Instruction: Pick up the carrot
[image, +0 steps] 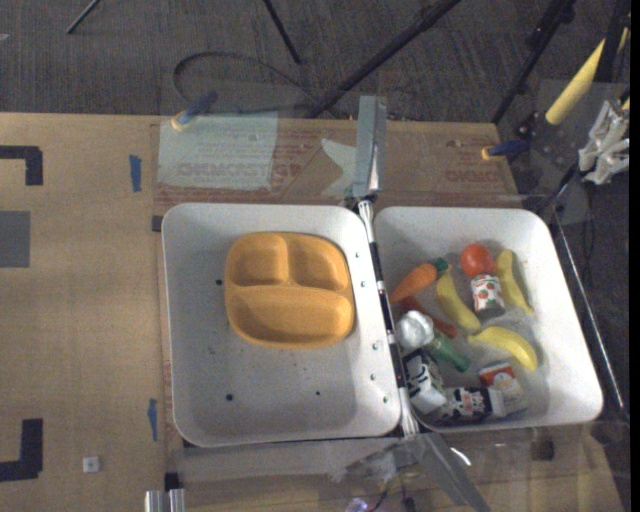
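The carrot (418, 281), orange with a green top, lies tilted in the right bin (430, 228) near its left wall. Its green end points up and to the right, close to a yellow banana (456, 302).
An orange divided plate (289, 288) sits in the left bin (200, 380). The right bin also holds a red tomato (476, 259), two more bananas (511, 346), small cartons (487, 295), a white bottle (414, 328) and cow-patterned cartons (462, 402) along its front.
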